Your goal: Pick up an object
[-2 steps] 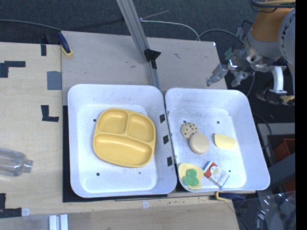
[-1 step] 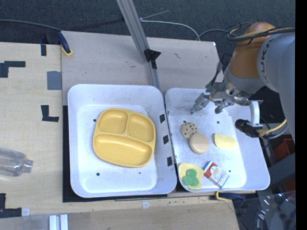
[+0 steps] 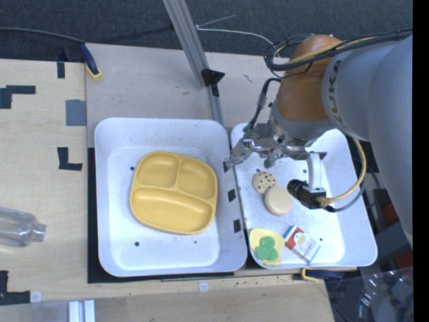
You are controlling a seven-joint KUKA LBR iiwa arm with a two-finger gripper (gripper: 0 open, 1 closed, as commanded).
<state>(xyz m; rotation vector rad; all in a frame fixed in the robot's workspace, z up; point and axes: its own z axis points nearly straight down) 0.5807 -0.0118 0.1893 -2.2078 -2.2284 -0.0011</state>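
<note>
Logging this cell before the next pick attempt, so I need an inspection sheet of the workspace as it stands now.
Surface: two white bins side by side, left bin, right bin, on a wooden bench.
Job's things: yellow divided plate in left bin; spotted cookie, beige round piece, green item on a yellow disc, small red-and-white packet in right bin.
Clutter: clear plastic bottle on the bench, left.
Grippers: gripper low over the right bin, above the cookie.
Cables: yellow cable looping from the wrist; black cables over the arm.
Surroundings: metal pole, dark floor.
</note>
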